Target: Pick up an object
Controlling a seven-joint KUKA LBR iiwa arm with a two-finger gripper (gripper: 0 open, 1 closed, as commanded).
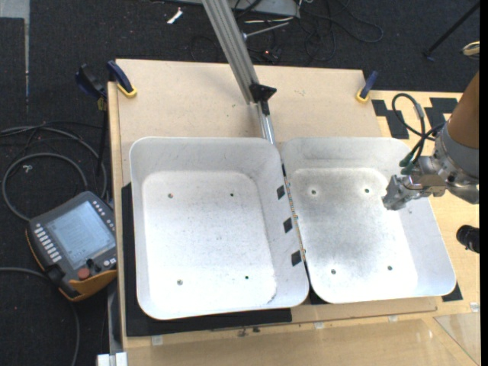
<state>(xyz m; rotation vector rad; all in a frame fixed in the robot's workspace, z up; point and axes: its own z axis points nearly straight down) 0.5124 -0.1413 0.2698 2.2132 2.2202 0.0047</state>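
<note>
A handheld control pendant point(72, 239) lies on the dark floor beside the bench point(198, 101). On the bench sit two shallow white bins: the left bin point(202, 231), speckled with dark marks, then the right bin point(358, 231) touching it along the middle. No object to pick can be made out in either. The claw point(396, 194) hangs over the right bin's right side, nothing visible between its tips.

The arm point(462, 139) is a thick rounded body, orange-brown up top and pale grey lower down. A black cable point(412, 117) loops off its side, with thin green and red wires near the wrist. The tool point(396, 194) is a compact cluster of dull grey metal parts, too blurred for detail.
</note>
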